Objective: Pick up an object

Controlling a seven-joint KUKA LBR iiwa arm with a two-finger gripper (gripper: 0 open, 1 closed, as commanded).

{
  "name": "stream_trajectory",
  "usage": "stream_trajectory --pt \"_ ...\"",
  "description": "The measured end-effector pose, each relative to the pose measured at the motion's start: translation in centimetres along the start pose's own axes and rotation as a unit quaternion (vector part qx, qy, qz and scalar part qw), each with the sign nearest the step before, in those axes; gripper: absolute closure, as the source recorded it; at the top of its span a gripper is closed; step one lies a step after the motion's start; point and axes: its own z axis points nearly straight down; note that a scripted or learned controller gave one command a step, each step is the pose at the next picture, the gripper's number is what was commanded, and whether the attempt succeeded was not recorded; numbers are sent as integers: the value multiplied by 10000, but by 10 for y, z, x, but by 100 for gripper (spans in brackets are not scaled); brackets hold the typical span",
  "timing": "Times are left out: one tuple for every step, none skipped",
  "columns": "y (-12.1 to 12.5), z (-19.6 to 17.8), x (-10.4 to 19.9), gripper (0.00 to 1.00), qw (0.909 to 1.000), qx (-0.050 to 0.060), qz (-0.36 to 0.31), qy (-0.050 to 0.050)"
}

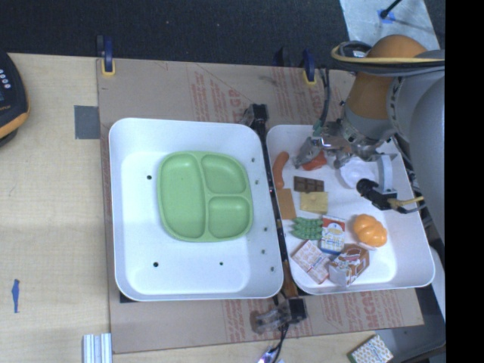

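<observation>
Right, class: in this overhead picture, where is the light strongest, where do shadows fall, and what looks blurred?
Camera view: brightest on the left white bin around the green divided plate; a soft shadow under the grey arm falls across the right white bin; the gripper and small packets look soft, labels unreadable.

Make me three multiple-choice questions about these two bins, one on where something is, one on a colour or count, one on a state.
1. Where does the green plate lie?
A. left bin
B. right bin
C. on the bench

2. How many compartments does the plate have?
A. two
B. three
C. four

3. Where is the claw?
A. over the left bin
B. over the bench, outside both bins
C. low over the right bin's far end

Answers: 1 A, it sits alone in the left bin. 2 B, one long and two smaller sections. 3 C, it hangs above the right bin near the sausage and chocolate piece.
</observation>
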Motion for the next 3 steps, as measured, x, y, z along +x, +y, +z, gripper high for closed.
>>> stream_trajectory --pt "0 0 20 0 10000 19 -20 5" --pt "0 0 1 0 10000 -1 -1 1" --pt "0 0 19 0 10000 16 -21 7"
